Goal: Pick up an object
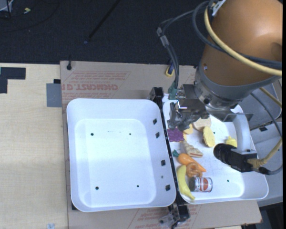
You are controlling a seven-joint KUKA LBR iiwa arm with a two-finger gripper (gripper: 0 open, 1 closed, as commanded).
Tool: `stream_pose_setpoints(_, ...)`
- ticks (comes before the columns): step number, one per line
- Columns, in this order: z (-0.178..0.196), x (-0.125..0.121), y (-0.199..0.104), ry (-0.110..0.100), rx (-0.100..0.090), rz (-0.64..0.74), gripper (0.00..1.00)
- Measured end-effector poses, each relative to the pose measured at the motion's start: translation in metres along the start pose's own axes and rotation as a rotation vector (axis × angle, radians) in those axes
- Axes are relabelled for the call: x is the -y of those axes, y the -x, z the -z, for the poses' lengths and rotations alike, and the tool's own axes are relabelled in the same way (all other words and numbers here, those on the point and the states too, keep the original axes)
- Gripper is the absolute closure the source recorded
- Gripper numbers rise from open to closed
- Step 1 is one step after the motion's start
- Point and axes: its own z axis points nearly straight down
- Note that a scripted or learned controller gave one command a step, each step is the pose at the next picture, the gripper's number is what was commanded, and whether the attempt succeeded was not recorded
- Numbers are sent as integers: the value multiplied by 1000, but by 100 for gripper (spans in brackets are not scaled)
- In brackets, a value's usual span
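The arm (238,46) hangs low over the right bin (238,187), gripper (179,120) down by the purple piece (175,135). Honestly can't tell what it's doing there. Banana (183,182), can (201,184) and orange toy (189,162) lie unpicked, so nothing looks lifted yet.

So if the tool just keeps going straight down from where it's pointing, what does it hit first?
Most likely the purple object just below the tool at the right bin's left wall, though depth is unclear from this one slanted view.

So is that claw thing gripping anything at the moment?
Gripper: cannot be told; it is low in the right white bin, by the purple piece.
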Motion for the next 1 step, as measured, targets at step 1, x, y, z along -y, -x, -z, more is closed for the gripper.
stream_pose_setpoints(1,-15,0,-33,-1,0,0,100)
